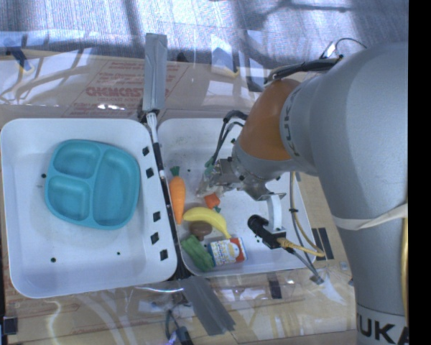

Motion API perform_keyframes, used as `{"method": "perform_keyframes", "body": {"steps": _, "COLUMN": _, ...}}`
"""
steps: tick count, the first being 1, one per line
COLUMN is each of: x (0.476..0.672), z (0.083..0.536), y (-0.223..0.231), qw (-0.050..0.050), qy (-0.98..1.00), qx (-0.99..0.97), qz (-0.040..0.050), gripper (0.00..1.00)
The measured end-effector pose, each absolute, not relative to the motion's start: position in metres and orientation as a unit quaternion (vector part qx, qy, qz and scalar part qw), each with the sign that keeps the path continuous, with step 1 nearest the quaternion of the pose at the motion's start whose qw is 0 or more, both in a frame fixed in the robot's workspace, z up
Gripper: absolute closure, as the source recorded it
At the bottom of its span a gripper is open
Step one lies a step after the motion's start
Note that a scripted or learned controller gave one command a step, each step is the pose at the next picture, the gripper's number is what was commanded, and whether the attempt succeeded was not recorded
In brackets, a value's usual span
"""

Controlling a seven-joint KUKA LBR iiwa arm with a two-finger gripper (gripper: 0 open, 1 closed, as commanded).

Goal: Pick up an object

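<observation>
**Right bin, five items counted, wrist low over the pile**

Grey arm (345,142) first: mine, bulking in from the right, nearest the lens, one orange band (266,124) above the wrist. Below the band the gripper (214,182) sits low in the right bin (194,131), over its middle. My own wrist body and cables cover the tip; I cannot tell how the gripper is set, and nothing is visibly held.

Two white bins, side by side, divided by a ridge with black clips.

Left bin (21,214): one item, a teal divided plate (93,182), three compartments, lying flat toward the bin's upper half.

Right bin, items bunched along the left wall and front corner:
- One carrot (177,198), orange with green top, lying lengthwise just beside the dividing wall.
- One small orange-red piece (212,200), just beside the gripper; too small to identify.
- One banana (207,220), yellow, curved, below the carrot.
- One brown round item (200,229), touching the banana's underside.
- One green item (195,251), long, at the front corner.
- One small bottle or carton with a printed label (225,251), lying on its side next to the green item.

That makes six, not five; headline count corrected here.

One black cylindrical fitting (262,232) hangs off my wrist over the bin's right part.
</observation>
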State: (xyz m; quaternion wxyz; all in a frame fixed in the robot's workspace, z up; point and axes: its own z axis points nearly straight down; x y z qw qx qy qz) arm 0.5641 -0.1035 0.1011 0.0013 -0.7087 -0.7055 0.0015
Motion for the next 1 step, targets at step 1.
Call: {"method": "perform_keyframes", "body": {"steps": 1, "x": 0.5599, "z": 0.2466, "y": -0.0608, "qw": -0.001, "qy": -0.698, "qx": -0.717, "qz": -0.0008, "gripper": 1.00}}
